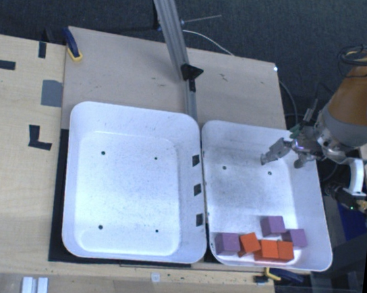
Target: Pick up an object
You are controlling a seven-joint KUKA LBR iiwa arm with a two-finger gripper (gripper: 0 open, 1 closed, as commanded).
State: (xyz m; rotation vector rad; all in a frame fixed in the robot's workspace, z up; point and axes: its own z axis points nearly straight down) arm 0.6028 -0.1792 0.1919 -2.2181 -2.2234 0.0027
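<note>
Several small blocks lie bunched at the near end of the right bin [232, 182]. Purple blocks [273, 224] sit at the cluster's top, right and left. Beside them are an orange block [249, 243] and a wider orange piece [275, 251]. My gripper [283, 159] hangs over the far right part of the same bin, well behind the blocks. It is open, its two fingers [271, 154] spread apart with nothing between them.
The left bin [126, 182] sits next to the right one, their rims touching. A slanted metal rail [174, 35] runs from the top down to the gap between the bins. The grey and orange arm [355, 97] enters from the right.
</note>
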